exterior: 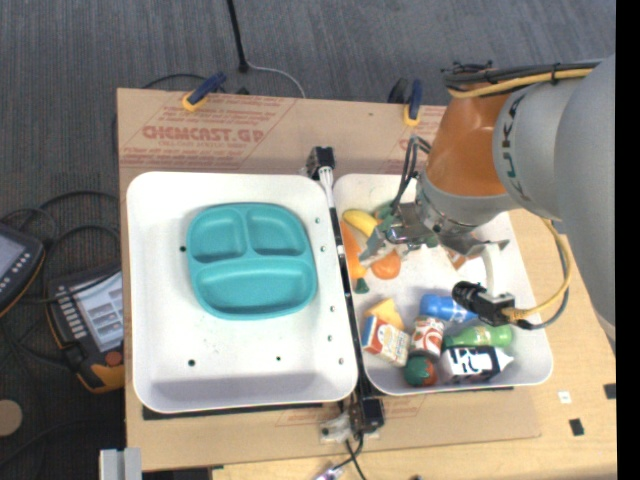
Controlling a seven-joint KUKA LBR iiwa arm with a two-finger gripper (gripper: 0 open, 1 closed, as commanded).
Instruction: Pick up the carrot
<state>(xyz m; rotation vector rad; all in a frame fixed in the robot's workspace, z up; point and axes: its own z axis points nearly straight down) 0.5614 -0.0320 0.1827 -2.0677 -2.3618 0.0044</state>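
Crowding the carrot (357, 243): banana (360, 221), pincer (385, 245), milk carton (385, 333).

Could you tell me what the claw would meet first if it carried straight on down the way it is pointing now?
Most likely the carrot: the claw points down into the right bin, over the orange pieces beside the banana. Depth is hard to judge from above, so it might meet the orange piece below first.

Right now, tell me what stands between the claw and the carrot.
Nothing visible does. The claw is low in the right bin, right over the carrot. A yellow banana lies close beside the carrot, toward the bin's back, crowding it rather than covering it.
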